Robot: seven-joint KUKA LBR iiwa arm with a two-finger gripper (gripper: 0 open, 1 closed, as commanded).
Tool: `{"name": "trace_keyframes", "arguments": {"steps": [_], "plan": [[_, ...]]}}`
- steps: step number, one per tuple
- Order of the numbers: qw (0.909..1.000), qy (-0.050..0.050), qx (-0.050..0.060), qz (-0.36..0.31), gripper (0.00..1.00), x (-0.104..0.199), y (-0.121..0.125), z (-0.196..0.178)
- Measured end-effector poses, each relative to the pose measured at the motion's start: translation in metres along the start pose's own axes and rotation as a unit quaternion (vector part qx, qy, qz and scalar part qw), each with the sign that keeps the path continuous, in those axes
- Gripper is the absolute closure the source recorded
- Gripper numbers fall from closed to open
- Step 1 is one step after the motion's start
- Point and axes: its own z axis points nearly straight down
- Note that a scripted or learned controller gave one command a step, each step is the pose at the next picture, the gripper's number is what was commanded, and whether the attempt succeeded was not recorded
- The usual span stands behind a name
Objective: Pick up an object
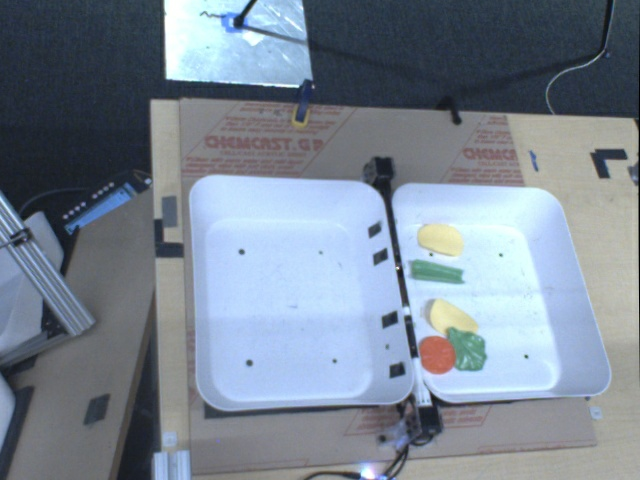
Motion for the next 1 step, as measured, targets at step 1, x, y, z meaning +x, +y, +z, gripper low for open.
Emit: {"name": "trace_keyframes", "arguments": {"steps": [1], "plan": [[1.0,0.002,0.003,-0.001,1.0,0.0017,0.043,-0.0881]]}}
